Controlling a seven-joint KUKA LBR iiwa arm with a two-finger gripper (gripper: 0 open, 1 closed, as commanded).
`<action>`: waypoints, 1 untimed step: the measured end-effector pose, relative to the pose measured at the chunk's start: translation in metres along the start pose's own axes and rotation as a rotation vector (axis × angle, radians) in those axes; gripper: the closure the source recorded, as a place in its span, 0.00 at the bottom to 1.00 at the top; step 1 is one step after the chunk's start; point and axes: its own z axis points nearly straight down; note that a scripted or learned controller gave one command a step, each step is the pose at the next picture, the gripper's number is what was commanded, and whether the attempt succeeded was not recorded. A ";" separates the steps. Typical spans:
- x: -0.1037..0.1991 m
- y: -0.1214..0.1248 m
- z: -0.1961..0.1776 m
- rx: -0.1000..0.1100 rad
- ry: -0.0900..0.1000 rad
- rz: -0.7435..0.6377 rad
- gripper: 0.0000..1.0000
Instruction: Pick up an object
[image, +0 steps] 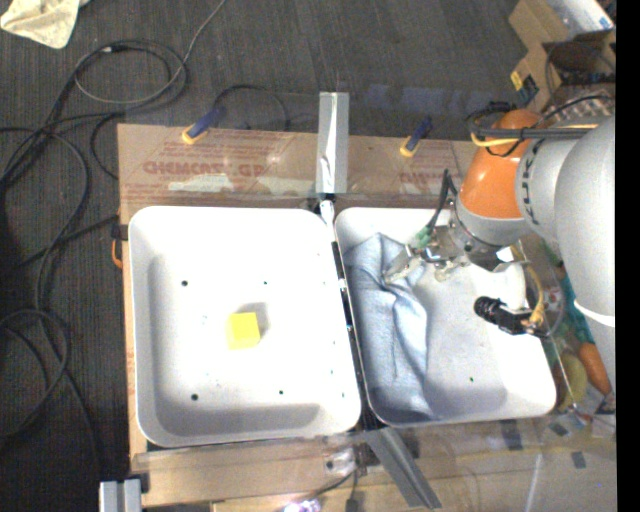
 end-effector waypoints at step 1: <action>0.027 0.048 0.003 -0.006 -0.007 -0.107 0.00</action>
